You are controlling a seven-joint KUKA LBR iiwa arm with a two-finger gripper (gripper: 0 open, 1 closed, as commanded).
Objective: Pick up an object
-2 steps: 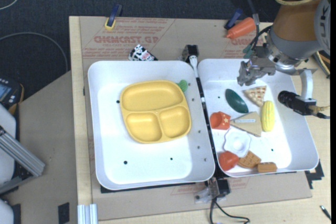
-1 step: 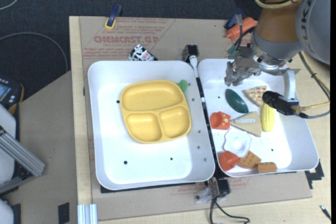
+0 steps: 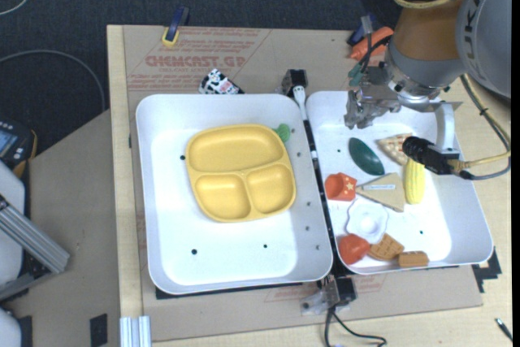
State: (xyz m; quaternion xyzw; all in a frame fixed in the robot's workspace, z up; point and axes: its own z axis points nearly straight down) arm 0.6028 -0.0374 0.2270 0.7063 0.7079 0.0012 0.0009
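Observation:
My gripper (image 3: 360,116) hangs over the back left part of the right bin (image 3: 471,215), just behind a dark green oval toy (image 3: 366,156). Nothing shows in its grasp. Right of the oval lies a pizza slice (image 3: 392,146) and a yellow corn cob (image 3: 414,180). Further forward are a red piece with a star (image 3: 340,186), a pale wedge (image 3: 384,194), a white fried egg (image 3: 366,221), a red lump (image 3: 353,248), a brown cracker (image 3: 388,245) and a small brown piece (image 3: 413,259).
The left bin (image 3: 162,199) holds a yellow divided plate (image 3: 240,171) with a small green thing (image 3: 283,132) at its back right corner. A black-and-white object (image 3: 218,82) and a blue-yellow clip (image 3: 173,27) lie on the cardboard behind the bins.

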